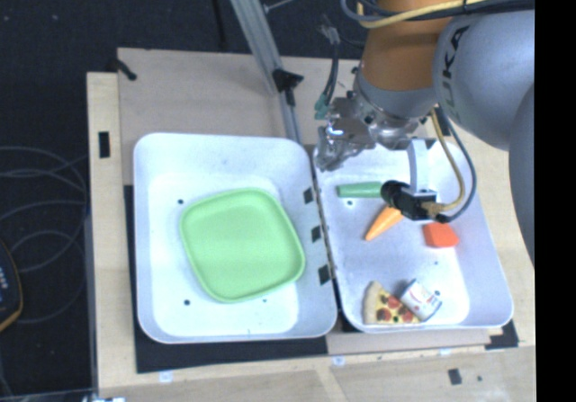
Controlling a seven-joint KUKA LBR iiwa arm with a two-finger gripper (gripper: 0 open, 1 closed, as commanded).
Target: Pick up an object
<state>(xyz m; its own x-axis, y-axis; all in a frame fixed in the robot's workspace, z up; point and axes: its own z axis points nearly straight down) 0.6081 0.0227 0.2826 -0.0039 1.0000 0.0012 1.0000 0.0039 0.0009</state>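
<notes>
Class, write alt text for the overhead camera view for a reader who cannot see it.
A grey robot arm reaches from the right over the right bin, which holds a carrot, green stick, orange block, pizza slice and small can. The left bin holds a green plate.

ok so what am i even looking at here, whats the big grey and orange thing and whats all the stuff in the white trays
It is one picture from a camera fixed above a bench, looking down at a slant. The big grey and orange thing is a robot arm reaching in from the right, with its gripper hanging over the top left corner of the right tray. Nothing can be seen between its fingers. The left tray holds a green plate. The right tray holds a green stick, a toy carrot, an orange block, a toy pizza slice and a small can. The arm's job is to pick one up.
</notes>
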